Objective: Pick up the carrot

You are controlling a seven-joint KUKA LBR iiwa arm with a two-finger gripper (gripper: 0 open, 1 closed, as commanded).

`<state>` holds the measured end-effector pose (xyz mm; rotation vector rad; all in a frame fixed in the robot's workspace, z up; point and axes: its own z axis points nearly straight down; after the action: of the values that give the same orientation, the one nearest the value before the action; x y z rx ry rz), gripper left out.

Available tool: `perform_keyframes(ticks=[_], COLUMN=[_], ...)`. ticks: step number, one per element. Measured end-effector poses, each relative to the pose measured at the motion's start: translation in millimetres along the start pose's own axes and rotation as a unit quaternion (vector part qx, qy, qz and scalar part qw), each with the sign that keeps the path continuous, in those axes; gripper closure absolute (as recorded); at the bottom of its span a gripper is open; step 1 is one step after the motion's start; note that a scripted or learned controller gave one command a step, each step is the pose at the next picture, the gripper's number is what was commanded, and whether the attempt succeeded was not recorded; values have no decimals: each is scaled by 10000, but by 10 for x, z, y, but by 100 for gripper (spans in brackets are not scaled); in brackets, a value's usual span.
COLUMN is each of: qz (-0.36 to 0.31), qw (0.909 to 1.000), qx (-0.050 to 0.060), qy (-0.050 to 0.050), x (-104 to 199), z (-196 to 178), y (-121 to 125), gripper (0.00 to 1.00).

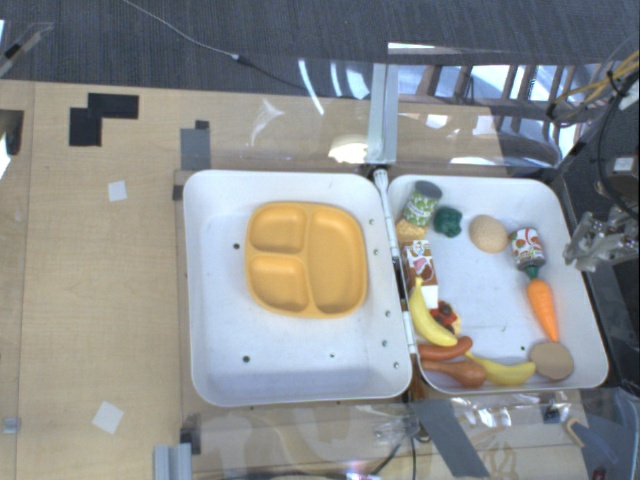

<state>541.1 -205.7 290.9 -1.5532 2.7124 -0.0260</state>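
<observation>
Carrot point(543, 308) lies in the right bin point(500, 183), near the right wall, with its orange tip pointing down toward a brown potato point(552, 360) and its green top up by a small can point(526, 247); nothing is touching the carrot from above. Gripper point(597, 240) sits at the right edge of the bench, just outside the bin's right wall, a little higher in the view than the carrot and off to its right; it is near the carrot but apart from it; nothing is held between its metal parts, and I cannot tell if it is wide or narrow because it is small and blurry.

Other play food fills the same bin; a pale round potato point(488, 233) sits near the top, two bananas point(432, 320) and two sausages point(445, 349) lie along the left and bottom; a green thing point(447, 221) sits near the top left. Left bin point(215, 368) holds a yellow plate point(305, 258) with three parts.
</observation>
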Motion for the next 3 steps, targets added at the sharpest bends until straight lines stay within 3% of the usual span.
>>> perform_keyframes(ticks=[1, 2, 3], qz=[-1528, -1450, -464], qw=[9882, 9894, 9989], qx=[-123, -67, -35], qy=[-11, -5, -15], x=[-40, 238, -501], z=[1073, 1942, 1987], y=[-21, 444, 488], gripper=[100, 100, 100])
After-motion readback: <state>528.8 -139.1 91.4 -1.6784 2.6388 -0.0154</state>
